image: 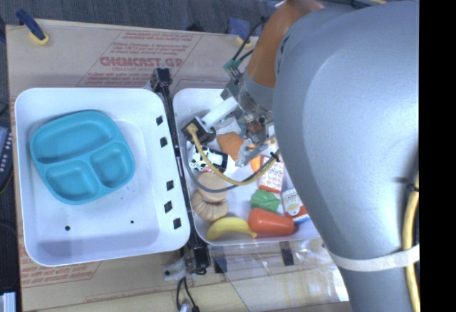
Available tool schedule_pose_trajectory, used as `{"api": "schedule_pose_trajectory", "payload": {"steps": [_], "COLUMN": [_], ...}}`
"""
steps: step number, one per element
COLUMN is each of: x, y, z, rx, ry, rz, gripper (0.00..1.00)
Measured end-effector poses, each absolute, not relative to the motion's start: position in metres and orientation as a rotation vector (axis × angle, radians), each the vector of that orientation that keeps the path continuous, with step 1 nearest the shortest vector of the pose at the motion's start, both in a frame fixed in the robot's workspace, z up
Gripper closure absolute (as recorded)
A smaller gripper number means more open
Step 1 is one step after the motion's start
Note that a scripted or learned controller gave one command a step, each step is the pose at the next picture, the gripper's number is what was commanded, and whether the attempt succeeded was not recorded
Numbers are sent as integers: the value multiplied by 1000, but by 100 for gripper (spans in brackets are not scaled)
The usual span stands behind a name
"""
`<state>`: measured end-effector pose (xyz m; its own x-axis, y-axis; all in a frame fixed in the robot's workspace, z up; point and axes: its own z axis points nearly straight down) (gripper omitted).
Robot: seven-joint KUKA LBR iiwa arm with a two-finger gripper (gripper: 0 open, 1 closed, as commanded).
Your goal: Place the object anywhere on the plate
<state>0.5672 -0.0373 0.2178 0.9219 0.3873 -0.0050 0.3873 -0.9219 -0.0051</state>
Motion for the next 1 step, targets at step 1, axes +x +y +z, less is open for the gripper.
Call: {"api": "schedule_pose_trajectory", "payload": {"steps": [1], "x": [567], "y": [-37], "z": [218], "rx": [-3076], "ry": [-620], "rz": [9], "gripper": [0]}}
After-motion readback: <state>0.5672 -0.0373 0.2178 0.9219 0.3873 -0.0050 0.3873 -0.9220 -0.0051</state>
